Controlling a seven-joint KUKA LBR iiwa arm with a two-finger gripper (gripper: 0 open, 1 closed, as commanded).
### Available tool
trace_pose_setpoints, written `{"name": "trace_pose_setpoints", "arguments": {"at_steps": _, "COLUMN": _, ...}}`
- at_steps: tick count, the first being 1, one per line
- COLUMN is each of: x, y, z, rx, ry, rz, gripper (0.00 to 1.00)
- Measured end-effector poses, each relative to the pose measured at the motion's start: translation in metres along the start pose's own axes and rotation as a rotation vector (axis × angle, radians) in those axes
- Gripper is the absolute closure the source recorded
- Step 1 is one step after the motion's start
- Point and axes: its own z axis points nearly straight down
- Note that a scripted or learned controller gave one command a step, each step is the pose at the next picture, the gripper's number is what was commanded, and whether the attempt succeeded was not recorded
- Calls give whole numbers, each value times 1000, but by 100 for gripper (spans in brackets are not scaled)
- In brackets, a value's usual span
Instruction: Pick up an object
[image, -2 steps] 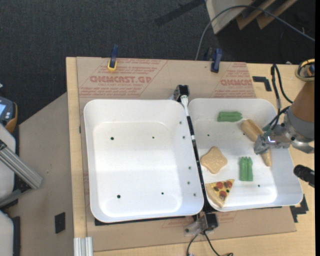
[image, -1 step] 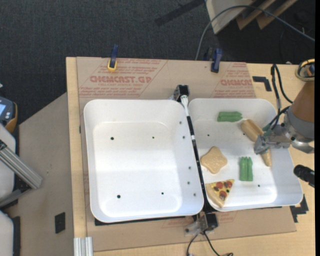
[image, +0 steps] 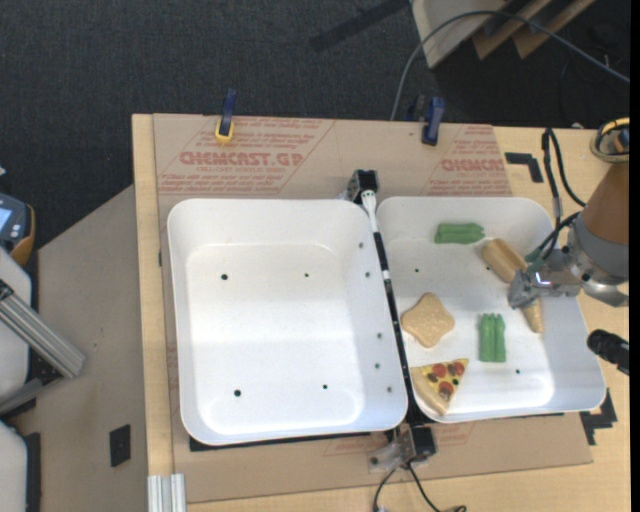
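The gripper (image: 528, 292) is low over the right bin (image: 570, 390), near its right wall, and whether it is spread or closed cannot be made out, nor whether anything sits in it. A tan bread stick (image: 503, 260) lies touching or just under it, running up and to the left, with a green block (image: 459, 234) near the bin's far edge. A second green piece (image: 491, 337) lies just left of the gripper, a tan biscuit (image: 428, 320) and a pizza slice (image: 441, 383) sit near the divider, and the left bin (image: 190, 300) lies beside it.
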Motion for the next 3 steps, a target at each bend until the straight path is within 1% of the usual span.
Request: {"name": "trace_pose_setpoints", "arguments": {"at_steps": 3, "x": 0, "y": 0, "z": 0, "rx": 0, "ry": 0, "rz": 0, "gripper": 0}}
